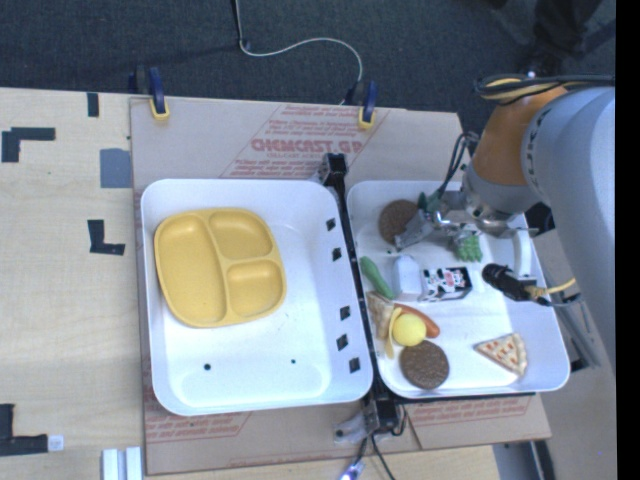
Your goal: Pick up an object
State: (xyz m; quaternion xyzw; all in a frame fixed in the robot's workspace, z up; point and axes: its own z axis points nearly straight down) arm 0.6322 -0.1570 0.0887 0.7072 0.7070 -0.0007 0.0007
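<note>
Seemingly hand (418, 230) low in right bin (545, 363), by brown cookie (397, 218), grip unclear

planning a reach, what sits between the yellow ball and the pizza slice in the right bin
In the camera view, just bare white bin floor between the yellow ball and the pizza slice.

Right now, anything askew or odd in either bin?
Nothing spilled or damaged. The yellow tray sits slightly rotated in the left bin. In the right bin, a yellow ball rests on other toy food in a small pile, while the pizza slice lies apart.
</note>
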